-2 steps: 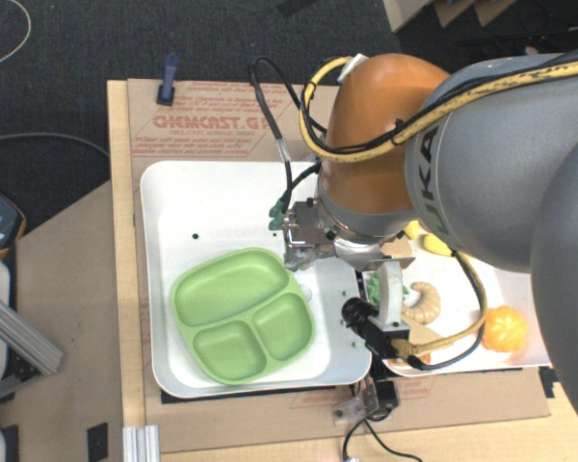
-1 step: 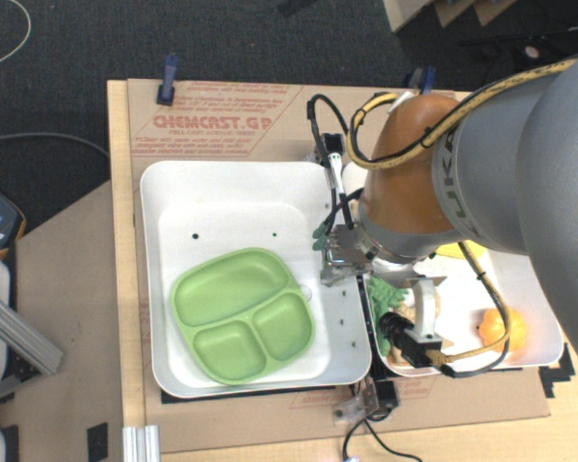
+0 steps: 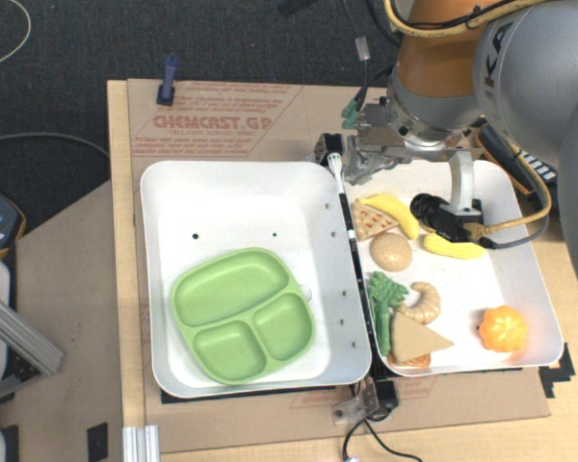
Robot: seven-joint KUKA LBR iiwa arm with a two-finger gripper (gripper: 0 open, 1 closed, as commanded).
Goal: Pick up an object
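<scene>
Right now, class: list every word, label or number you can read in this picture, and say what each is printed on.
"CHEMCAST G P", in large red letters on the brown board behind the left bin.
Smaller red lines above and below that name: too blurred to read.
A letter-like mark on the grey arm: too cut off to read.

Floor's a dark speckled carpet point(image 3: 125, 27) with a couple of thin cables point(image 3: 10, 12) looping across it. The bench is topped with a brown cardboard sheet point(image 3: 222, 123) printed in red lettering, and a small blue clip point(image 3: 167, 80) sits on its top edge. Lighting's even, no harsh shadows.
</scene>
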